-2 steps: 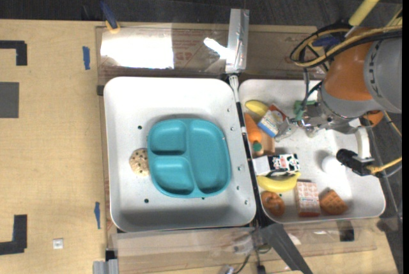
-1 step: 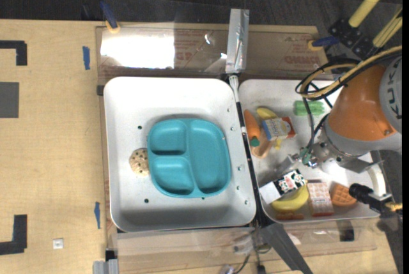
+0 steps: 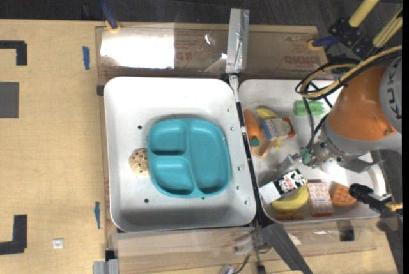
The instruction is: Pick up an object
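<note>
Right bin (image 3: 358, 220): toy foods clustering along its near and left walls, banana (image 3: 289, 200) nearest the gripper (image 3: 305, 156), which is hovering just above; finger state: cannot tell. Left bin: teal tray (image 3: 189, 156), cookie (image 3: 139, 161) touching it.

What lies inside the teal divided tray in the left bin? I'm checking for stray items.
The teal divided tray shows three bare compartments. A cookie sits outside against its left edge. Whatever lies beneath the tray is covered.
</note>
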